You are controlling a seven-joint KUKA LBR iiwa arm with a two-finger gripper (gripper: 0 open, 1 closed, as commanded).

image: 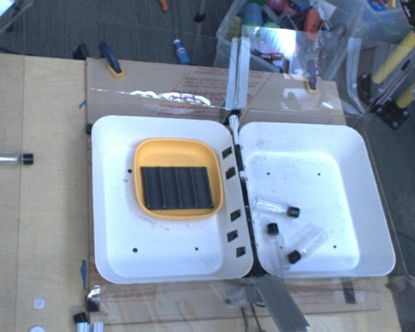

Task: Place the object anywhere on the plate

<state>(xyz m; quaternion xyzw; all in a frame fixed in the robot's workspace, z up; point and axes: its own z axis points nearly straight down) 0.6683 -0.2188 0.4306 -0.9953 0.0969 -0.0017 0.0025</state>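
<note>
A yellow plate (146, 154) with rounded corners sits in the left white bin (111, 244), toward its far half. A dark grey ribbed rectangular object (176, 187) lies flat on the plate and covers most of its floor. In the right white bin (348, 167), three clear vials with black caps lie near the front left: one (275, 209) on its side, a short one (272, 229) below it, and a third (306, 242) slanted to their right.
Black tabs (234, 214) run along the seam between the bins. A pen-like tube (8, 159) lies on the wooden bench at far left. A clear box of clutter (300, 23) and yellow equipment (400, 47) stand beyond the bench's far edge.
</note>
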